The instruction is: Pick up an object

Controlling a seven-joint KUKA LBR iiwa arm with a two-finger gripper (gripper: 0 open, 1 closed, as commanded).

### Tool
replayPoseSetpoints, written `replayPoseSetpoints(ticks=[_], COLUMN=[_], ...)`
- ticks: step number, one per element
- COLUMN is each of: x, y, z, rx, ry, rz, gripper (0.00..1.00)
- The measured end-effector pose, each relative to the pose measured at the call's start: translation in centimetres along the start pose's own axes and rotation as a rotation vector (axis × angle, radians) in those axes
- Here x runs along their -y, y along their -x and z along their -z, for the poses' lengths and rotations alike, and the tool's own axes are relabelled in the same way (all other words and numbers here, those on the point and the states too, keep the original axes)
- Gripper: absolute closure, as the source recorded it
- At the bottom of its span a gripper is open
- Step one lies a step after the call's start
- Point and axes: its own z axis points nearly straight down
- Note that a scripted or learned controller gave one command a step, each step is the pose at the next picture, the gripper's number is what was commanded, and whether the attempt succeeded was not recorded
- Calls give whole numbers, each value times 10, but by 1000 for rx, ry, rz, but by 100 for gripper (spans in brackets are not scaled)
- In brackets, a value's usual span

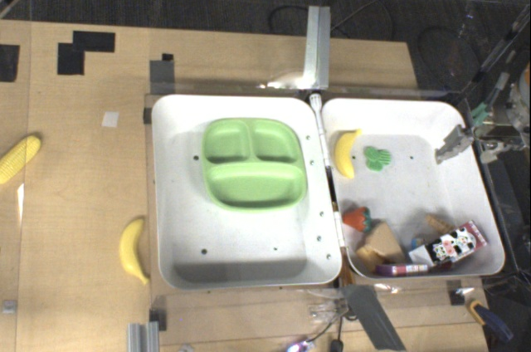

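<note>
Closest to the camera, along the near edge of the right bin [415, 193], lies a small heap of loose things. A black-and-white carton [452, 246] with a red end lies in the near right corner. A tan block [380, 242] sits left of it, and a purple piece [390, 267] lies against the near wall just below the block. A red and green toy [356, 218] rests beside the block, towards the bin's left wall. None of these is lifted; all lie on the bin floor.

Farther back in the same bin, a yellow banana [343, 153] lies along the left wall near the far left corner. A small green toy [378, 159] lies just beside it.

The gripper [452, 145] hangs over the right edge of this bin, well apart from the heap and from the banana, with nothing visibly held. Whether it is released or clenched cannot be told.

The left bin [178, 176] carries a green divided plate [252, 161] near its middle, towards the far side.

Outside the bins, on the bench [75, 209], a second banana [133, 249] lies just beside the left bin's near left corner. A yellow corn cob [18, 159] lies at the bench's left edge.
</note>
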Motion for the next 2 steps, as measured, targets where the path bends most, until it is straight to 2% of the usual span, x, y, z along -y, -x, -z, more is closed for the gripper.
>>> replayPoseSetpoints(ticks=[1, 2], x=[-100, -117], y=[-45, -75], z=[-88, -177], rx=[-1, 0], ry=[0, 5], rz=[70, 82], gripper=[0, 0])
